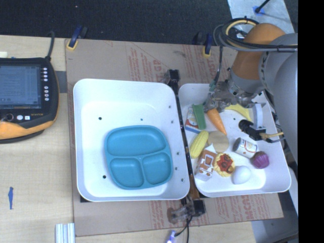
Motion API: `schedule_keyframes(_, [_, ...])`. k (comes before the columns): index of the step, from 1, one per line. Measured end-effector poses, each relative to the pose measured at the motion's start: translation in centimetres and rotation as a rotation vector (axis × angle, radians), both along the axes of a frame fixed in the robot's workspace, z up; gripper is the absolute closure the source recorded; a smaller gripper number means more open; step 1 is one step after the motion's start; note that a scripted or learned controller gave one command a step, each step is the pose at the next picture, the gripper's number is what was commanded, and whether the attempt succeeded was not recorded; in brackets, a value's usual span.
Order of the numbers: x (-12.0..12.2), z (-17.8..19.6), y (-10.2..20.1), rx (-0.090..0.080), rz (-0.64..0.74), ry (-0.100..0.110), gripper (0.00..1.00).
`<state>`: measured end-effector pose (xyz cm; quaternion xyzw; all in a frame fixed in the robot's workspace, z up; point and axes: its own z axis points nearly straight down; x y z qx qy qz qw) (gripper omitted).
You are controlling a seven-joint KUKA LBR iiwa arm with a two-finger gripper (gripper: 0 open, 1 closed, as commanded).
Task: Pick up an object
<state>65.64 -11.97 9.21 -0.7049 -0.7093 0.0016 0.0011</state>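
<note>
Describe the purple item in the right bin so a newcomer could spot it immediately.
Start at the right white bin, crowded with toy food. Along its right side, just right of a small can and above a white egg, sits the purple item: nothing else there is purple.

I'm looking down on a light wooden bench (30, 176) carrying a brown cardboard sheet (126, 59), and two shallow white bins are sitting side by side on that sheet: the left bin (86, 135) and the right bin (276, 181). A control pendant (25, 97) is lying on the bench's left side, and a small blue mark (10, 197) is showing near the front.
</note>
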Motion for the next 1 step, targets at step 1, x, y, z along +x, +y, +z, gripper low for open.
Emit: schedule_keyframes(1, [-8.27, 10.07, 7.35, 0.0, 0.002, -0.001, 1.0])
